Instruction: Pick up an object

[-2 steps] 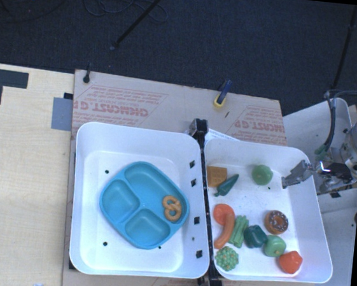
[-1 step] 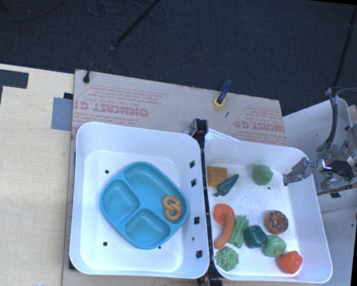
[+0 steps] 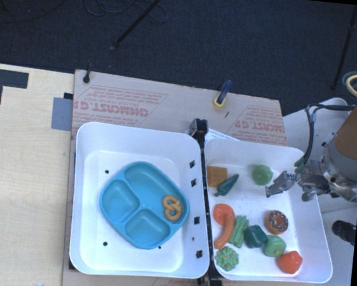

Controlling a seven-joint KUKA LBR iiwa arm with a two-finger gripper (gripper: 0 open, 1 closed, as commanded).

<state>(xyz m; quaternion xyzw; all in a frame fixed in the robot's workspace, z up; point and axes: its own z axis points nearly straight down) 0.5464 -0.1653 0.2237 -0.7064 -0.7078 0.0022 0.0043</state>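
You have two white bins side by side: the left bin bears a blue divided plate with a pretzel lying in one of its compartments, so it looks like the receiving side, while the right bin keeps the loose toy food as the picking stock. The gripper hangs over the right bin's far right part, reaching in from the right, and nothing shows between its fingers; whether they stand apart or together you cannot tell from this slant. No single object is named for you, so judge by nearness. The green ball lies just left of the gripper, and the chocolate donut sits near it on the nearer side; both stand apart from their neighbours, which should make either an easier pick. The orange carrot, the green stalk, the dark green piece, the broccoli and the red tomato crowd the near half, farther from the tool. The brown block and dark pepper lie by the dividing wall, well apart from it.
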